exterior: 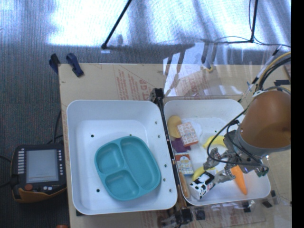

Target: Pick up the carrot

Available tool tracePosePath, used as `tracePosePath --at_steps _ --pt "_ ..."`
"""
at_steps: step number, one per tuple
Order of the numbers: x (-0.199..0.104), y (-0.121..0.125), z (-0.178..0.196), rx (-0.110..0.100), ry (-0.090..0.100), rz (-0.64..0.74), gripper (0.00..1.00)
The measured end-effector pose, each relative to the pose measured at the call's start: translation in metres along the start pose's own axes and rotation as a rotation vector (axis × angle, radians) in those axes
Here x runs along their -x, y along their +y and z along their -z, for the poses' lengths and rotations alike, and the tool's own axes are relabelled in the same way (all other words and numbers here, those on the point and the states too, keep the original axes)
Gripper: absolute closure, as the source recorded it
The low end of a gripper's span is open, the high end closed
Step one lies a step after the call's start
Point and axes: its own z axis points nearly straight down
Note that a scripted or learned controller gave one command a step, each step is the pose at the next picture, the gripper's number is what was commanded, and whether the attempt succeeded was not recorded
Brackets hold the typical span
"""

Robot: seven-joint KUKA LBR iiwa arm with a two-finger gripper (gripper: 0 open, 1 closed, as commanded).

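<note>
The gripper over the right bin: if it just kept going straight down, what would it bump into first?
Most likely the carrot, which lies right beside the gripper, or else the right bin's white floor next to it; depth is hard to judge from above.

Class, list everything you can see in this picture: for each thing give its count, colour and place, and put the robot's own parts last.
Bins: two, white, side by side on the bench.
Tray: one, teal, three compartments, in the left bin.
Carrot: one, orange, right bin, near front right corner.
Carton: one, black and white cow pattern, right bin front.
Small boxes: two, printed, right bin, left part.
Banana: one, yellow, right bin middle.
Handheld screen: one, dark, left of the bench.
Arm: one, orange band, over right bin.
Gripper: one, beside the carrot.
</note>
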Motion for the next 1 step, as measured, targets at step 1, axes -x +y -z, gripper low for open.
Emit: tracePosePath --at_steps 1 --pt "-0.0038 0.0005 0.0524 -0.002 -0.001 0.375 1.0"
